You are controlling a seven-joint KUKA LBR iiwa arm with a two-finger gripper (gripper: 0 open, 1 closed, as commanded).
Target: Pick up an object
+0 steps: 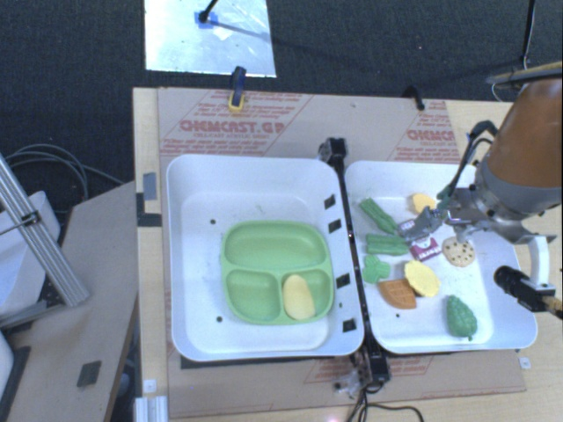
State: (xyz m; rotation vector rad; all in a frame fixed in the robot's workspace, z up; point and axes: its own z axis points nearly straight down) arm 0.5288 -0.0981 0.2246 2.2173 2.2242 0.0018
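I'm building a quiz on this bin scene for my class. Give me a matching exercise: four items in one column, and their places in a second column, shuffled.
Items:
1. yellow oval piece
2. dark green bumpy piece
3. round cookie
4. green divided tray

Places:
A. near front right corner of the right bin
B. on the floor of the left bin
C. in the tray's lower right compartment
D. in the right bin, just below the gripper

Pairs: 1-C, 2-A, 3-D, 4-B
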